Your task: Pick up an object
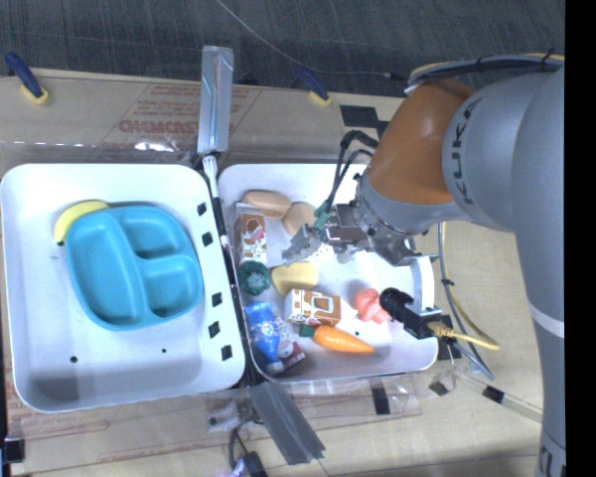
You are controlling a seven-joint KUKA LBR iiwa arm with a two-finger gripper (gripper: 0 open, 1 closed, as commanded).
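My gripper is low in the right bin, reaching in from the right. It hovers just right of a tan piece and above a yellow wedge. Around it lie a bread roll, a brown packet, a green round toy, a small printed box, an orange carrot, a pink and red toy and a blue packet. I see nothing held in the gripper.
The left bin holds a blue divided tray with a yellow banana tucked behind its far left corner. A black ridge separates the bins. The grey and orange arm covers the right bin's right side.
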